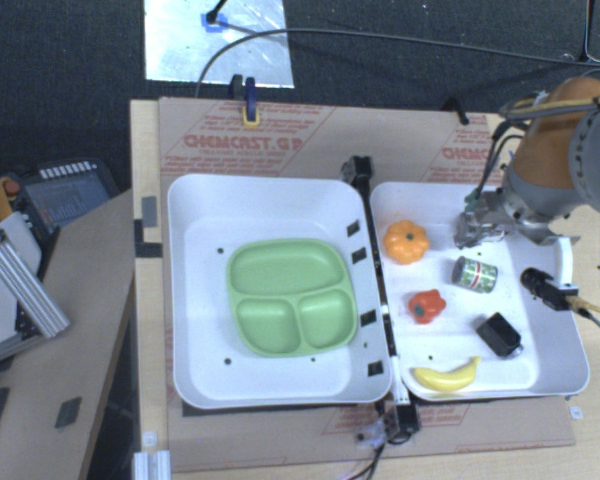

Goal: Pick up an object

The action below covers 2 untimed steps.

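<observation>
Green tray (288, 298); one pumpkin (405, 241), can (475, 274), banana (445, 375).

Can (475, 274) seemingly crowds claw (470, 233); pumpkin (405, 241) near.

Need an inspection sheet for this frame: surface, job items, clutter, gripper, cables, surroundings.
Surface: bench bears left bin and right bin, side by side.
Job's things: right bin holds orange pumpkin, small can on its side, red pepper, black block, banana.
Clutter: green divided plate in left bin.
Grippers: gripper low over right bin's far part, just above the can; grip state unclear.
Cables: black cable across the floor behind; wires along the arm.
Surroundings: metal sheet on dark floor; pendant on side table.
</observation>
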Available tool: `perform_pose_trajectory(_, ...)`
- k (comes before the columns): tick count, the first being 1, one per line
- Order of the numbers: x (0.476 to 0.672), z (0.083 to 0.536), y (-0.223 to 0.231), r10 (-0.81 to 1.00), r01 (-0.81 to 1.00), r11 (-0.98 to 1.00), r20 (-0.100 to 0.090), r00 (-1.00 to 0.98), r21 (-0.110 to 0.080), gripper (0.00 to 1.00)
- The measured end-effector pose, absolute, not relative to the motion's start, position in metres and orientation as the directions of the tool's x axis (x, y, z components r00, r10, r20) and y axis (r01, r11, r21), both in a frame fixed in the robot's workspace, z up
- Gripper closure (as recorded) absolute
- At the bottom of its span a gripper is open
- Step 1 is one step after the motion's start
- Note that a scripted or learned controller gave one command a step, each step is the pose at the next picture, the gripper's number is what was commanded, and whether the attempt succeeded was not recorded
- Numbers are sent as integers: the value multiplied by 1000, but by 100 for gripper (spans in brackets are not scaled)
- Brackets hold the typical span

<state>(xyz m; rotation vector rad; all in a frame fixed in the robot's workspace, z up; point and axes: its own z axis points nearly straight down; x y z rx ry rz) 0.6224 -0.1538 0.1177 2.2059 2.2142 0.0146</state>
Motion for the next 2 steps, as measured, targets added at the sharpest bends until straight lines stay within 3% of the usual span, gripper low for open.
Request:
perform_pose_trajectory(1,618,175,-162,1000,1000,1,-2,-1,7,100)
perform_pose_trajectory(2,620,229,-163,1000,1000,4,-2,-4,8,100)
